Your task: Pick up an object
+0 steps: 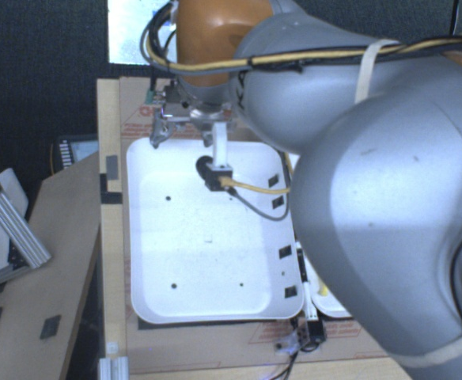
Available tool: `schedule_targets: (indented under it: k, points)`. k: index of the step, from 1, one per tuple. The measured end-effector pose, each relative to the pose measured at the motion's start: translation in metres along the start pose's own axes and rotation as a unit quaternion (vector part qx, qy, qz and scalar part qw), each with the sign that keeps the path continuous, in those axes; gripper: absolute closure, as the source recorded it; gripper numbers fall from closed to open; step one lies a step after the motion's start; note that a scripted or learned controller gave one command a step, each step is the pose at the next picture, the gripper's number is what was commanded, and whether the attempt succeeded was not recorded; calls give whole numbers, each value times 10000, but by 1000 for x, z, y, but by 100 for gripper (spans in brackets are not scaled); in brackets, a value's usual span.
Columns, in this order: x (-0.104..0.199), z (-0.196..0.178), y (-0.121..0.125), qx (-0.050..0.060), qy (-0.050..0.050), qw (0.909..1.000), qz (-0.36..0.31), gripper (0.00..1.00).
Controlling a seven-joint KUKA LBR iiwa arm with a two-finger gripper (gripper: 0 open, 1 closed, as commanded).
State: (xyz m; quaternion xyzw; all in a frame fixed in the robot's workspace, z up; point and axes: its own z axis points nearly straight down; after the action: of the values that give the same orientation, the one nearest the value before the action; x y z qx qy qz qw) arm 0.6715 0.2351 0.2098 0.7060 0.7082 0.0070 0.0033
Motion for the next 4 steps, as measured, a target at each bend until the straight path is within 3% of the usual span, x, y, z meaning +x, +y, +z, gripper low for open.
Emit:
schedule_targets:
  k: [1,2,3,4]
  points:
    - [-2,133,-7,111,-38,9999,-5,0]
    - [0,-35,0,-8,3,10000,-5,0]
    - [-2,134,-7,108,-37,9999,-8,0]
    - [0,-3,-11,5,0,10000,1,0]
